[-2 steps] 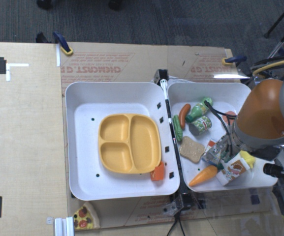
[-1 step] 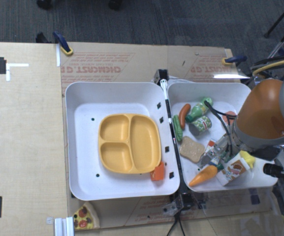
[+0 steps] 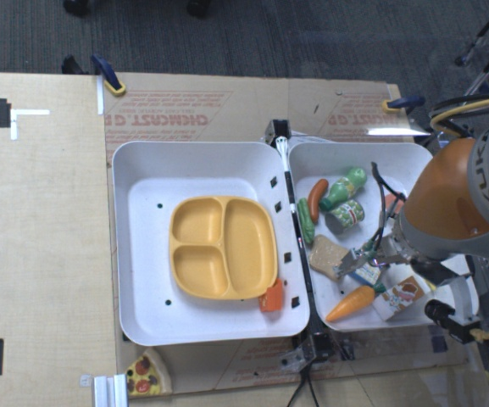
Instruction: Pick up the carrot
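- Orange tapered plastic carrot [image 3: 351, 303]: lies flat on the floor of the right shallow white bin [image 3: 413, 153], near that bin's front wall. Long axis runs on a slant; the pointed tip faces the lower left of the view, the thick end with a green stub faces upper right, toward the gripper.
- Two-finger metal gripper [image 3: 364, 259]: low over the right bin, just above and slightly right of the carrot's thick end. How far its fingers stand apart cannot be told, and no item is seen between them.
- Right bin, other contents: a tan slice of toy bread [image 3: 327, 257] just left of the gripper; a small white printed carton [image 3: 401, 298] below and right of it; a green toy bottle [image 3: 343, 188], a small grey-labelled can [image 3: 347, 214], a red toy sausage [image 3: 316, 197] and a green pod-shaped piece [image 3: 305, 221] up and left of it.
- Left shallow white bin [image 3: 134, 227]: well left of the gripper. It holds a yellow three-compartment plastic plate [image 3: 225, 247], with a small orange-red toy piece [image 3: 272, 298] at the plate's near right corner.
- Grey arm with orange band [image 3: 454, 195]: enters to the right of the gripper.
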Available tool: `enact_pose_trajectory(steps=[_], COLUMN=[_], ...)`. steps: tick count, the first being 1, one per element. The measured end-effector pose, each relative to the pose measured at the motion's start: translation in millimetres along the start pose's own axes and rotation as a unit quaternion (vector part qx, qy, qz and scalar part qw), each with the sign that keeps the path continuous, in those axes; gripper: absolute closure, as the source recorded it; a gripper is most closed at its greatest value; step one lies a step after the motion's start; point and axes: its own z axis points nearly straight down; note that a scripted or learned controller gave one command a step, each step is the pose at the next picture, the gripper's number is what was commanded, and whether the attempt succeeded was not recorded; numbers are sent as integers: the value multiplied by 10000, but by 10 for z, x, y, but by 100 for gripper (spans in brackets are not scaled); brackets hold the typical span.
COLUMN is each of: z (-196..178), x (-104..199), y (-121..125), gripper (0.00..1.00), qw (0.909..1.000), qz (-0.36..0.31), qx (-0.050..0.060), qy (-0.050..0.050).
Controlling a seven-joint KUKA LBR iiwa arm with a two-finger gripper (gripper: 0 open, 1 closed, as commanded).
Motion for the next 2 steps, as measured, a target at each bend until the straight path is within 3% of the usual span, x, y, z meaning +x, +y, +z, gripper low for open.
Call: enact_pose_trajectory(steps=[1,2], z=[6,-92], x=[-65,-79], y=[-44,-16], gripper=[0,100], qw=[9922,9922], qz=[-1245,-1248], qx=[43,21], qy=[-13,-24])
